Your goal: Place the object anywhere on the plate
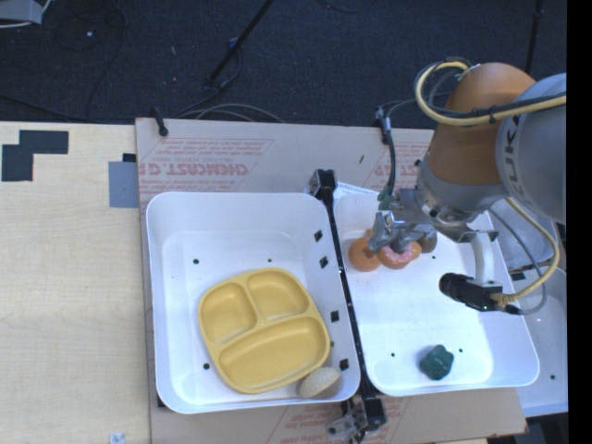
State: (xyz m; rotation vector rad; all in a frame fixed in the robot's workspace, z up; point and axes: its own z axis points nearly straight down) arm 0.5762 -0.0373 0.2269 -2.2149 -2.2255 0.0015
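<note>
Yellow plate (265, 328) lies in the left bin (176, 248). At two o'clock from it, the gripper (395, 239) sits over orange-pink objects (381, 255) in the right bin (518, 359); its grip cannot be told.

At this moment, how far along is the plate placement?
Done: nothing sits on the yellow plate in the left bin. In hand: the hand is low over the orange objects in the right bin; no grasp is visible. Left: lift, carry, place.
</note>
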